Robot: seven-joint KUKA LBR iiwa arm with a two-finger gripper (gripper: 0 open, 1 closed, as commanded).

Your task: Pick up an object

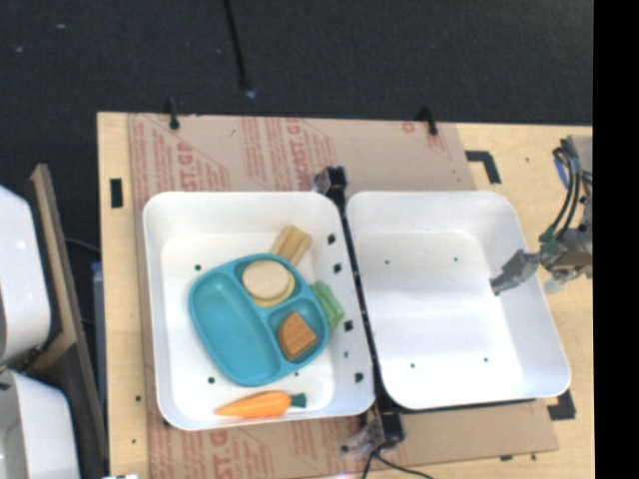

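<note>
The table (130,267) carries two bins. The left bin (160,267) holds a blue tray (225,332) mid-floor, a carrot (255,404) by its front wall, a cracker (297,336) on the tray. The gripper (514,270) sits at the right bin's (439,297) right wall; its opening I cannot tell. Best cross over, descend squarely above the carrot.

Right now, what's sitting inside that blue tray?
The blue tray holds a round pale cookie in its upper compartment and a brown waffle-like piece in its lower right one. A green item pokes out at its right edge, partly covered.
</note>
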